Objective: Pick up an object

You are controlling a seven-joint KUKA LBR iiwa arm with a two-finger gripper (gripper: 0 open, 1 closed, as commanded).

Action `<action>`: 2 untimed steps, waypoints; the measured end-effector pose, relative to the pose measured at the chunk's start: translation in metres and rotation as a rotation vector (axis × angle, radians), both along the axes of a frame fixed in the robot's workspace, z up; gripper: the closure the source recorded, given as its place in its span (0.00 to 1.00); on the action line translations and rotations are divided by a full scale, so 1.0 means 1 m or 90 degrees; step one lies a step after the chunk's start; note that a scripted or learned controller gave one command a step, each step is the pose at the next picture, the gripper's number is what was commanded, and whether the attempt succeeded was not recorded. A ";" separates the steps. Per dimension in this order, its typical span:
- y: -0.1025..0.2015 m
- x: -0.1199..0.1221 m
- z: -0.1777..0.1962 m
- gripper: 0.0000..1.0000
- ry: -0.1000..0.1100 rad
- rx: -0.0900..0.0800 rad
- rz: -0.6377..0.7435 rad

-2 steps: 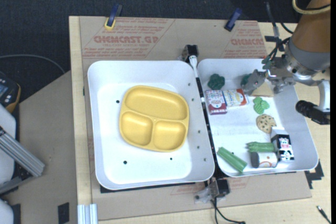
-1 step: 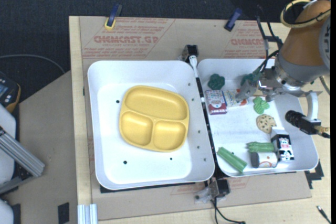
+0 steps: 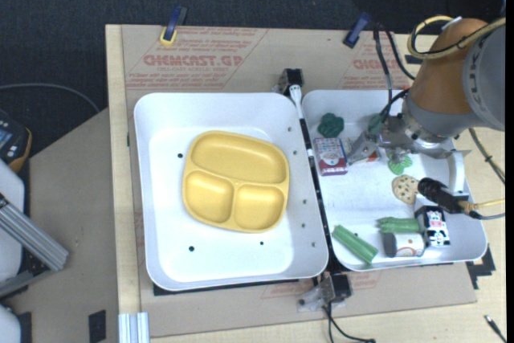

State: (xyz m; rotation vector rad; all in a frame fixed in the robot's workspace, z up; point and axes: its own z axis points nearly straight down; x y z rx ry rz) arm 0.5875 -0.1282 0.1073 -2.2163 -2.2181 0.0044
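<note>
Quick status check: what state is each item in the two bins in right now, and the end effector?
Yellow three-compartment plastic plate: flat, upright, left bin.
Dark green crumpled piece: loose, right bin.
Small pink-and-white carton: lying flat by the divider.
Green stick: lying flat, near front rim.
Speckled round cookie: lying loose.
End effector: low over right bin.

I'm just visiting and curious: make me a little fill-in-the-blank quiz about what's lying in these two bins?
1. The yellow plate is divided into ____ sections.
2. The yellow plate lies in the ____ bin of the view.
3. The green stick lies in the right bin, near its ____ edge.
4. The arm has an ____ band above its wrist.

Missing words: three; left; front; orange
</note>
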 end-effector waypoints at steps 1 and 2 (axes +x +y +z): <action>0.001 -0.001 -0.024 0.00 0.000 0.000 0.000; 0.000 0.000 -0.012 1.00 -0.003 -0.001 -0.001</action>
